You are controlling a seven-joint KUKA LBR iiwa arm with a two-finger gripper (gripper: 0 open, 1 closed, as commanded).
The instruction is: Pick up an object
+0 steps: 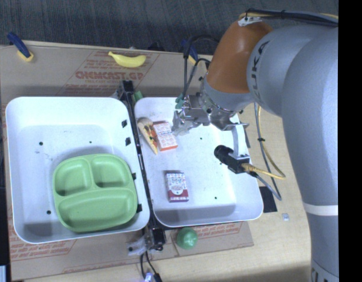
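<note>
Currently, an orange box (164, 136) lies in the right bin (242, 207), near its upper left corner, beside a yellow stick (148, 135). A red box (176, 186) lies lower in the same bin. The end effector (183, 120) hangs just right of the orange box; its opening cannot be determined. A green tray (95, 190) occupies the left bin (19, 157).

Smooth white plastic bins (28, 157); matt green plastic divided plate (95, 191); printed cardboard sheet (98, 72) beneath; small printed paper boxes (176, 186); arm (310, 98) with satin grey shell and glossy orange band (239, 51)
</note>
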